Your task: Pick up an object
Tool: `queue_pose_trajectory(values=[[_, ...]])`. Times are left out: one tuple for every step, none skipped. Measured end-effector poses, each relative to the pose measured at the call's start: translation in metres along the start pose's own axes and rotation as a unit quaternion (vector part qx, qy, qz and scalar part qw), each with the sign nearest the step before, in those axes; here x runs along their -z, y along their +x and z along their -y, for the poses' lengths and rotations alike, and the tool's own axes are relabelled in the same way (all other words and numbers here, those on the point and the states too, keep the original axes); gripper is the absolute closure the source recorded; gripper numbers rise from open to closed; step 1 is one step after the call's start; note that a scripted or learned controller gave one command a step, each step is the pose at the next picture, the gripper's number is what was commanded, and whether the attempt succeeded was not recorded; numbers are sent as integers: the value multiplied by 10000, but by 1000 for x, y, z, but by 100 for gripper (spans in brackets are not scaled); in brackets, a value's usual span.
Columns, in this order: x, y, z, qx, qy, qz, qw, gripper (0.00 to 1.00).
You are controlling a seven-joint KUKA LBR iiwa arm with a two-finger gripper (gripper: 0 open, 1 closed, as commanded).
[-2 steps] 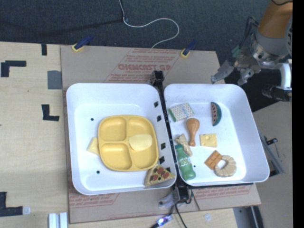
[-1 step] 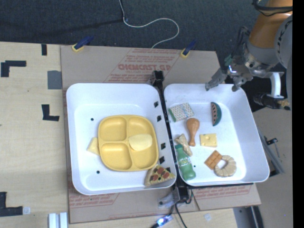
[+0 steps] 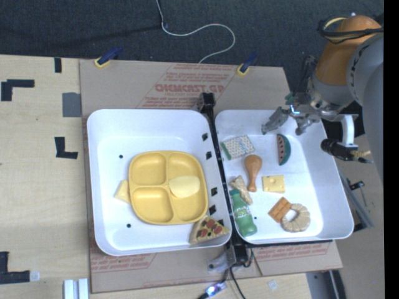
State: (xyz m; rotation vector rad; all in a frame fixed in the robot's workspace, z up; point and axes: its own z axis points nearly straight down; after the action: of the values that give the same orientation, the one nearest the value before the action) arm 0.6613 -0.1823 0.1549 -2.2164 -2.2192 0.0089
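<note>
Glossy yellow plastic plate point(image 3: 144, 167), cardboard underlay point(image 3: 181, 86)

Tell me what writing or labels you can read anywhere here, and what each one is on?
Red print on the cardboard sheet under the bins: upside down and blurred, too unclear to read.
Label on the green bottle: too small to read.
Pattern on the small checkered packet: no legible words.
Nothing else readable.

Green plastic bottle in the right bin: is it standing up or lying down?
Lying down. The green plastic bottle rests lengthwise on the right white bin's floor by its left wall, cap pointing away from the camera.
</note>
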Motion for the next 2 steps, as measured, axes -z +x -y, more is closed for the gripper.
queue_pose_trajectory(values=[[-54, -3, -8, 7, -6, 3, 10000, 0], [-72, -2, -8, 12, -24, 8, 10000, 0]])
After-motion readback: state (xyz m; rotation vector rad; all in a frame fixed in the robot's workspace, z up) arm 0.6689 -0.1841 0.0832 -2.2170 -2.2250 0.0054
